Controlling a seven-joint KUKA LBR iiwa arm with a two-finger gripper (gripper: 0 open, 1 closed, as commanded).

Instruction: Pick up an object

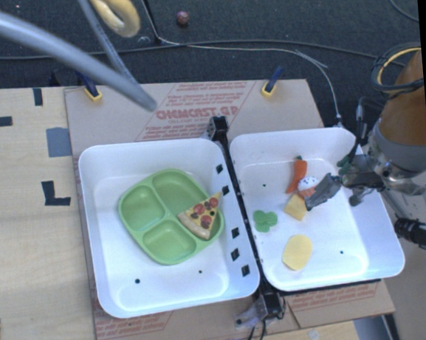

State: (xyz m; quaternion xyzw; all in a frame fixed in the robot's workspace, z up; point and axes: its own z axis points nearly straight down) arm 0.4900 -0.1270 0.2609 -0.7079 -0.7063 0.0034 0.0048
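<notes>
The grey two-finger hand (317, 195) is hovering at centre right of the frame, just beside a small yellow cheese wedge (296, 208); whether its fingers are apart I cannot tell.

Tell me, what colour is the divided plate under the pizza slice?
Light green; the divided plate sits in the left bin, clearest in the camera view.

An orange carrot (300, 173) lies tilted in the right bin (354, 260), near its far edge. A small yellow wedge (296, 208) sits just below it, a green leafy piece (264, 219) by the bin's left wall, and a pale yellow oval slice (297, 252) lies flat toward the near edge.
</notes>
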